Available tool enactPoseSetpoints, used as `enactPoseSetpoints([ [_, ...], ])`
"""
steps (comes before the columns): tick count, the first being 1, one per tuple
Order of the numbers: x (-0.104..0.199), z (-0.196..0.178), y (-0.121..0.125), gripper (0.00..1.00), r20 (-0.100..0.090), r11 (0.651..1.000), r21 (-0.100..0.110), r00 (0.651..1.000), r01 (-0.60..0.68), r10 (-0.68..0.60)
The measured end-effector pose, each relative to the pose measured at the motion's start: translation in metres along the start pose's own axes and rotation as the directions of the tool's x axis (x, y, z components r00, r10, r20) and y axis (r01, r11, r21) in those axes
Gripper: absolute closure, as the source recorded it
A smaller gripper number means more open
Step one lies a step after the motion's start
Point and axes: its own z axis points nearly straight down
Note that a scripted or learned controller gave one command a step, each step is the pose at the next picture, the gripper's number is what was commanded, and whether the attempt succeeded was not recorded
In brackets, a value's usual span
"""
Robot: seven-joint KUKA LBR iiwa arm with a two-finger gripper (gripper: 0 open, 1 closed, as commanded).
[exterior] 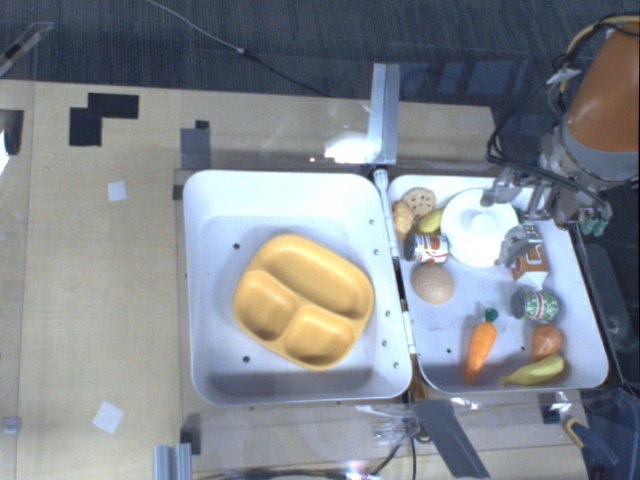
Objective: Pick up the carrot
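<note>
The gripper (527,230) hangs over the upper right of the right bin (592,313); whether it is apart or together cannot be told. Just beside it, toward the bin's middle, sits a white cup (473,229), and directly under it a small brown carton (530,259). Below that lies a green-and-white can (537,304). The carrot (481,344) lies well below the gripper and to its left, near the bin's lower edge, with a banana (533,370) beside it. The left bin (205,298) holds a yellow divided tray (303,299).
</note>
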Motion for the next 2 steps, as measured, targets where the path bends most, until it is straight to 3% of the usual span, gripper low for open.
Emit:
enactPoseSetpoints([
  [1, 0.056, 0.118, 0.024, 0.0, -0.007, 0.974, 0.0, 0.974, -0.228, 0.228],
  [2, 0.091, 0.16, 0.014, 0.0, 0.01, 0.974, -0.001, 0.974, -0.226, 0.226],
])
